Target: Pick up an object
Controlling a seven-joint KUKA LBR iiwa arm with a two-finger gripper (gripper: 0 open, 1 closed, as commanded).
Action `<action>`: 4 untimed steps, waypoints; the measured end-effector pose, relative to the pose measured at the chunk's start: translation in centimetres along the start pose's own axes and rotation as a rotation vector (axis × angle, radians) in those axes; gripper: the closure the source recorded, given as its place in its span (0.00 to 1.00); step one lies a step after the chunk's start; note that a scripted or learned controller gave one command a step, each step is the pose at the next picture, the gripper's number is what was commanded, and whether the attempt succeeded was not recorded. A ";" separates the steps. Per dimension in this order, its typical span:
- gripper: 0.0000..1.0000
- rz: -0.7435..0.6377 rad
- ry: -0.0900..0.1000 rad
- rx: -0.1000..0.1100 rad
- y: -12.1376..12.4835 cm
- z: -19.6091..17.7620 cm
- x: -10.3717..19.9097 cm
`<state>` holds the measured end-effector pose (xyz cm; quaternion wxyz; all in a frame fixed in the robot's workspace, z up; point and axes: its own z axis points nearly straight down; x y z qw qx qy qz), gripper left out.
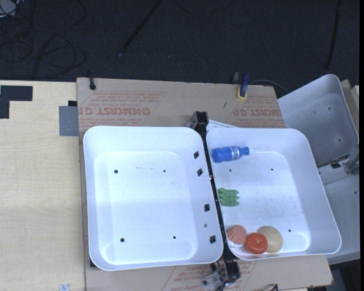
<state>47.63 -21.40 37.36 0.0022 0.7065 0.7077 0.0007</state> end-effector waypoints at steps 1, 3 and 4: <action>1.00 0.002 0.004 0.009 -0.1 4.6 0.2; 1.00 0.002 0.004 0.010 -0.1 4.3 1.9; 1.00 0.003 0.005 0.013 -0.2 11.4 0.2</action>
